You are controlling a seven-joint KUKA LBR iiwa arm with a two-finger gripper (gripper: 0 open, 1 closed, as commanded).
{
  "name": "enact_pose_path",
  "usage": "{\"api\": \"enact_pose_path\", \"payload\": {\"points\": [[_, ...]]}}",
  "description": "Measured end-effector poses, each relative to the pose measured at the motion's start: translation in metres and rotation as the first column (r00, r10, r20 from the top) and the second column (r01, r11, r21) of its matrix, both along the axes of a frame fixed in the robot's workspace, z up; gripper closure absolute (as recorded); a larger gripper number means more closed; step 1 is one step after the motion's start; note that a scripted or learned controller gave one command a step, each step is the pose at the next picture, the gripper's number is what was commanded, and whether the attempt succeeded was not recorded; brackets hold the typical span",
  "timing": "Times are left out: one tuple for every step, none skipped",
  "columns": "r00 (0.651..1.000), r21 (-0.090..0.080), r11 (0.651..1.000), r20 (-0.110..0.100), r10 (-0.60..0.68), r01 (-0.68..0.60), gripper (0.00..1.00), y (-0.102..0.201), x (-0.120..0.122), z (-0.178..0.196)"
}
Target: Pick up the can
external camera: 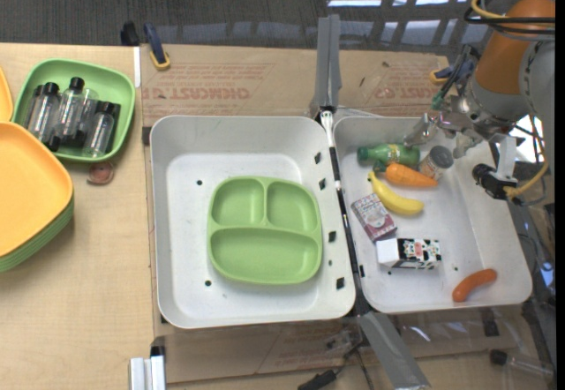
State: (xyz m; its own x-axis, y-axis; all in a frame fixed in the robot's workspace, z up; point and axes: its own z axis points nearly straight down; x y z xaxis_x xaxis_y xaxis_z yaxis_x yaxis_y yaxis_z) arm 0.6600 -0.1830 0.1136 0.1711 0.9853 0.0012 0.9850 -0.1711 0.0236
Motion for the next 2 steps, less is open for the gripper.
{"api": "enact_pose_path", "payload": {"points": [[0.998, -0.004, 0.998, 0.007, 0.065, -0.065, 0.00, 0.003, -0.011, -0.005], [0.998, -0.006, 0.998, 0.016, 0.067, -0.067, 1.00, 0.003, -0.008, 0.009]]}}
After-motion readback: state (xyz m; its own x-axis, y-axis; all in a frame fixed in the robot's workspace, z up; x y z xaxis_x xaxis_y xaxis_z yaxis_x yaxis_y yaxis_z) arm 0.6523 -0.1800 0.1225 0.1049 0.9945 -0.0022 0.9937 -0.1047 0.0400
